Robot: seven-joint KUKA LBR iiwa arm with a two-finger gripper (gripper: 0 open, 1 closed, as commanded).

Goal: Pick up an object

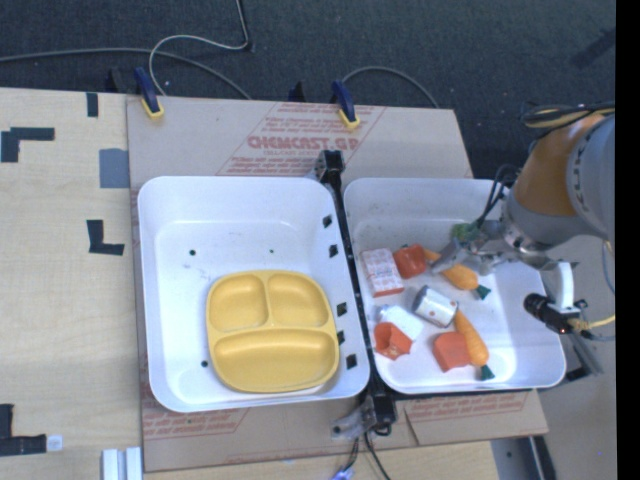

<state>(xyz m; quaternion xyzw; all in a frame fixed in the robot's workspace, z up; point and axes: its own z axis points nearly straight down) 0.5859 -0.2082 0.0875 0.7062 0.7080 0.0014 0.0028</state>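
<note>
Closest to me, the right bin (520, 373) is sitting on the bench, and I am using it as my marker for everything.

Inside it, near the front wall, an orange carrot (472, 343) is lying at a slant, touching a red block (451, 351). A small red piece (392, 340) is lying toward the bin's left wall, with a white piece (402, 318) just behind it. A little silver can (434, 306) is lying on its side in the middle of the bin.

Farther back in the bin, a pink and white box (380, 270) is lying by the left wall. A red toy (411, 261) is sitting beside it. A small orange piece (461, 277) is lying just right of that.

The gripper (478, 251) is hanging low over that back part of the bin, right by the small orange piece. I cannot tell how it is set or whether it is touching anything.

The grey and orange arm (560, 183) is reaching in over the bin's right wall.

Left of the right bin, touching it, the left bin (170, 218) is holding a yellow plate (272, 330) with three parts.

Behind both bins, two blue clamps (150, 92) are gripping a brown board (290, 138).
</note>
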